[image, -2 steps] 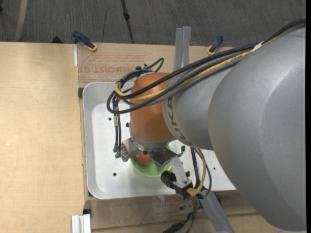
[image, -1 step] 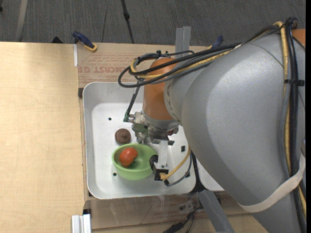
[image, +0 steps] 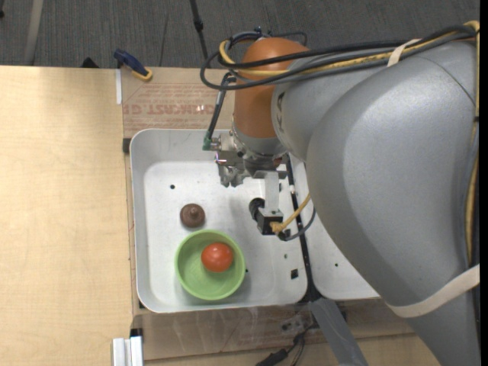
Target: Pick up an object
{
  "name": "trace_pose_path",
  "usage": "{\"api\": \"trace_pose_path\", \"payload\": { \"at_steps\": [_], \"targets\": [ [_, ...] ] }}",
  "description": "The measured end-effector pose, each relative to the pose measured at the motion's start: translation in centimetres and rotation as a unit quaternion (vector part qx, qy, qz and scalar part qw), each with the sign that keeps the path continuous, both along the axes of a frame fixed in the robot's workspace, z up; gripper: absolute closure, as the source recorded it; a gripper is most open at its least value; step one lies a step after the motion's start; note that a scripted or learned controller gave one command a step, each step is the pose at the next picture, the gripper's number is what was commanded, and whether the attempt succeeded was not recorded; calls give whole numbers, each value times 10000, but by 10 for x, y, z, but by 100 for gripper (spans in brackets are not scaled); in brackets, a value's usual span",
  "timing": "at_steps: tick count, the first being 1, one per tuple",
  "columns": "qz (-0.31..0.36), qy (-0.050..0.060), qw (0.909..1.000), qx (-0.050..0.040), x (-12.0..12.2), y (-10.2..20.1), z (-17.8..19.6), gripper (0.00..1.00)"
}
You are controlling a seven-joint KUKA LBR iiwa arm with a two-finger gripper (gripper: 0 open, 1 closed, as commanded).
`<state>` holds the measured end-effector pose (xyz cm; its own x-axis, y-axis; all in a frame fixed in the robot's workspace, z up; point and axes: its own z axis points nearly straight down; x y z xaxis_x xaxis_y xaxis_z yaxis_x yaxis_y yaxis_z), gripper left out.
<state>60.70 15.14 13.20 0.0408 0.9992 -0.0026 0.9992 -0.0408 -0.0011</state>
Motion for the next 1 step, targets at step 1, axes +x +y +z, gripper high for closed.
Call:
{"api": "trace_pose_path", "payload": {
  "at_steps": [1],
  "targets": [
    [-230,11,9997,-2,-68,21,62,100]
  ]
}}
